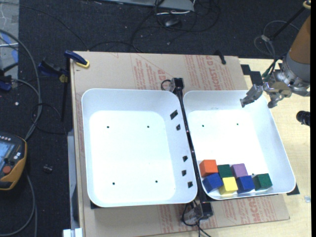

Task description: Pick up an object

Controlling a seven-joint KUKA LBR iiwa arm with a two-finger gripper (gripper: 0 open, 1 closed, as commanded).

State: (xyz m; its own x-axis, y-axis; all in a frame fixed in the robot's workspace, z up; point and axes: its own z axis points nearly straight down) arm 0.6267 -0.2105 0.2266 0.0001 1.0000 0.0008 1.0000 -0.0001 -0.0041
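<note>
Nothing picked yet. All candidates sit in a tight cluster at the near edge of the right shallow white plastic bin (276,142), toward its near left corner: front row small blue wooden cube (213,181), yellow wooden cube (229,184), second blue wooden cube (245,183), green wooden cube (262,181); just behind them orange wooden cube (209,167), dark green wooden cube (225,171), purple wooden cube (239,170). Cubes touch or nearly touch each other, so finger room looks tight. Left shallow white plastic bin (89,147) sits beside it on the cardboard-topped counter (148,65). End effector (261,96) hangs over the far right corner of the right bin, fingers spread, nothing between them, well apart from the cluster. Left to do, by my read: travel to the near edge, descend, close on one cube, lift
</note>
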